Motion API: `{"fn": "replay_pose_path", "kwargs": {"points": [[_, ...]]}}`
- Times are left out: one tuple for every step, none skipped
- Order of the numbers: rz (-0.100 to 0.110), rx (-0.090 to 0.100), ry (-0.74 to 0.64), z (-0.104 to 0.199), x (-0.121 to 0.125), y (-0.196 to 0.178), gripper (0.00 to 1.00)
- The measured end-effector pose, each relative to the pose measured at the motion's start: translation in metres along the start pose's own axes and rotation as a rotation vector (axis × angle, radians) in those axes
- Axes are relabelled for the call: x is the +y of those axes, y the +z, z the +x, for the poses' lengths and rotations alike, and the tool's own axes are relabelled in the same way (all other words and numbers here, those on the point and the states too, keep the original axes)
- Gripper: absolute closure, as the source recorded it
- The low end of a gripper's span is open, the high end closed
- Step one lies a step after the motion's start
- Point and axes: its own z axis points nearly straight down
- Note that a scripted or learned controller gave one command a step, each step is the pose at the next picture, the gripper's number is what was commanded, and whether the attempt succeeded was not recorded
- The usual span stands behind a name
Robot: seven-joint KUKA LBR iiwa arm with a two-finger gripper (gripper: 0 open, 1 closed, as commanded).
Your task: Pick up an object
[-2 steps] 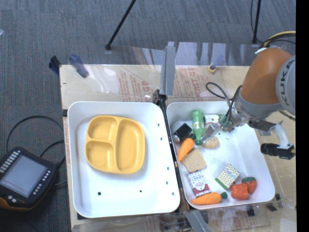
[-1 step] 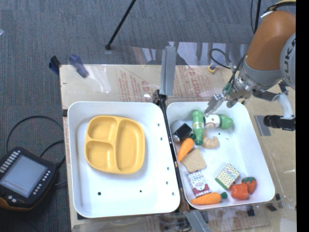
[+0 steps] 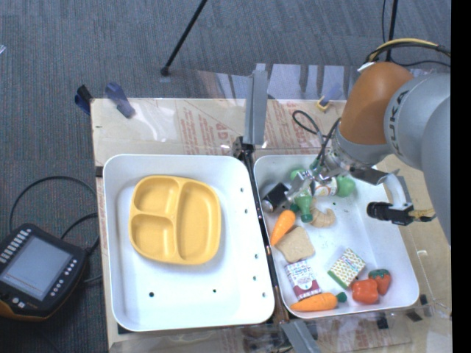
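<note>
End effector low among green toys, carrot – bread slice beside

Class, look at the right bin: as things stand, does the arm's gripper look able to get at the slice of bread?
Probably yes. The slice of bread lies flat with its top uncovered, just below the gripper; only a carrot touches its upper-left edge.
</note>
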Motion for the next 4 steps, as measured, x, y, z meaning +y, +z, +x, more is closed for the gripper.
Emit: {"fn": "replay_pose_path", "kwargs": {"points": [[-0.002, 0.000, 0.194, 0.006, -0.047, 0.027, 0.00], [0.004, 0.004, 0.198, 0.005, -0.048, 0.022, 1.00], [0.027, 0.011, 0.175, 0.054, 0.014, -0.063, 1.00], [0.014, 0.007, -0.023, 0.054, 0.018, -0.069, 1.00]]}}
